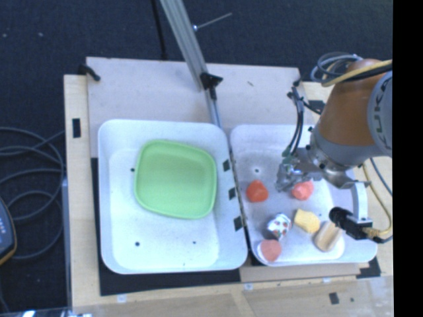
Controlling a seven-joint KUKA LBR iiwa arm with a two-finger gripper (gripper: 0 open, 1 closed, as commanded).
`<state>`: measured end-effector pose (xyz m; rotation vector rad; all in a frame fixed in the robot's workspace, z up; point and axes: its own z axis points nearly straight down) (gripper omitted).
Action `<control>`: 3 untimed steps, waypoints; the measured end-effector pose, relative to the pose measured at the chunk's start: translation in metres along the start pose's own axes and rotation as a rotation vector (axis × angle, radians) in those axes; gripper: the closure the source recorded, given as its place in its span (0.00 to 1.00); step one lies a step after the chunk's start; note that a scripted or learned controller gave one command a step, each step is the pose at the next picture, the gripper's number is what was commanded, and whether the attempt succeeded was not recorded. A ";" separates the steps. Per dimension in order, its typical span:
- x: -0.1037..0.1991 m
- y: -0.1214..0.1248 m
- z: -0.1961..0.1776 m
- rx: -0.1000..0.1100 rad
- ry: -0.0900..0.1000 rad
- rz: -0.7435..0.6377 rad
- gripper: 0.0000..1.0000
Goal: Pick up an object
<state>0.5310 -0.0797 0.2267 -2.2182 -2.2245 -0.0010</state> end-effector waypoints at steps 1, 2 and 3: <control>0.046 -0.008 0.005 0.000 0.000 0.000 1.00; 0.101 -0.004 -0.006 -0.001 0.001 -0.002 1.00; 0.148 -0.003 -0.004 0.000 0.001 -0.001 1.00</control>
